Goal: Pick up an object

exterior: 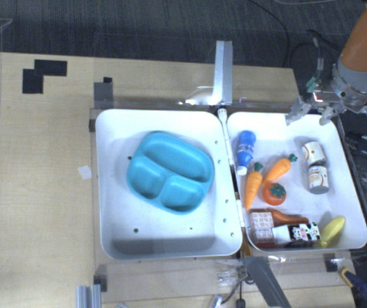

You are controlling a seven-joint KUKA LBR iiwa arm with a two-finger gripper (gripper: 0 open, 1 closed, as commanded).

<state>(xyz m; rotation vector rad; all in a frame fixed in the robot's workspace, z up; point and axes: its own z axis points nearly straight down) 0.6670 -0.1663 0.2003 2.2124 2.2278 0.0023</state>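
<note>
Spread apart with nothing between them, the jaws of the gripper (pixel 312 113) hang over the back edge of the right bin (pixel 355 196), so no object is picked yet. Left bin (pixel 110 178) holds a blue divided tray (pixel 169 171). Candidates in the right bin: blue bottle (pixel 244 148), two carrots (pixel 277 169), can (pixel 317 178), tomato (pixel 273 194), lemon (pixel 332 230). Descent, closing and lifting all remain.

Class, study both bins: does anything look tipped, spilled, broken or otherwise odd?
Nothing looks spilled or broken. The blue bottle lies on its side against the divider, and the two carrots and ketchup bottle lie loosely jumbled in the right bin. The blue divided plate sits flat in the left bin.
</note>
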